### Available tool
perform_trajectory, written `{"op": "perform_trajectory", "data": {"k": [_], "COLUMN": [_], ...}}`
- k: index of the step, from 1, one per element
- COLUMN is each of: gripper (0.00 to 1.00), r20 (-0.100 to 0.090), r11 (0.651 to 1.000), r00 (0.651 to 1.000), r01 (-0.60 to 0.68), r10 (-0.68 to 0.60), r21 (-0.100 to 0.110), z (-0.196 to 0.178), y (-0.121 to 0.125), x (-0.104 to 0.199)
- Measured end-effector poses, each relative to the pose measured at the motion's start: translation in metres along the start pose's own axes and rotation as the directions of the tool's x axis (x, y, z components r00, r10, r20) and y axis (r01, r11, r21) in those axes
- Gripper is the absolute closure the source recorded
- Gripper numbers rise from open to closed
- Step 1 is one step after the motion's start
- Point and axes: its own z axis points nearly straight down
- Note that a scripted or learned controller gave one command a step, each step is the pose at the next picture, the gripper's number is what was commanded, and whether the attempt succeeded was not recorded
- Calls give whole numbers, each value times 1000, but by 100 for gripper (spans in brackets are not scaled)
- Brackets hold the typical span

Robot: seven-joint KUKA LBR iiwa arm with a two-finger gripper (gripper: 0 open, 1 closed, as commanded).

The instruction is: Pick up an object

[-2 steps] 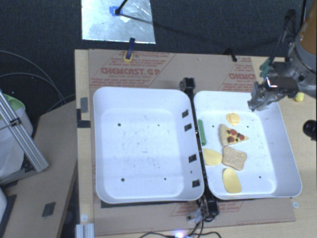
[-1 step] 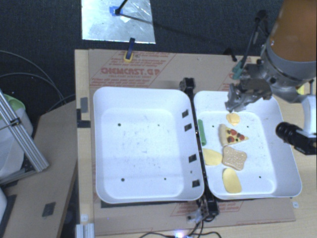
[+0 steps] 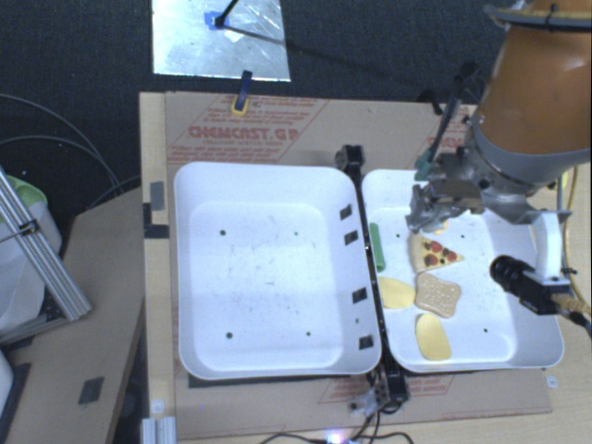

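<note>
Nearest the camera, on the floor of the right bin point(image 3: 536, 340): a yellow oval piece point(image 3: 432, 337) by the front wall. Just behind it, a square cracker point(image 3: 437, 295), with a pale yellow round slice point(image 3: 396, 293) to its left, touching or nearly so. Behind the cracker, a pizza slice point(image 3: 434, 252) with red dots, its far end tucked under the gripper point(image 3: 427, 213). Along the bin's left wall, a green stick point(image 3: 376, 246) lying lengthwise. Above the pizza slice, the gripper hanging low from the grey and orange arm point(image 3: 536, 81); jaws hard to make out, cannot tell whether wide or narrow, nothing seen between them. Left bin point(image 3: 199, 192) alongside on the desk point(image 3: 277, 128). Farthest back, a shiny metal sheet point(image 3: 220, 26).
</note>
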Motion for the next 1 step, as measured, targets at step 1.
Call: {"op": "perform_trajectory", "data": {"k": [1], "gripper": [100], "r20": [-4], "r11": [1000], "r00": [1000], "r01": [9], "r10": [-9], "r21": [-9], "z": [-43], "y": [0], "x": [62]}}
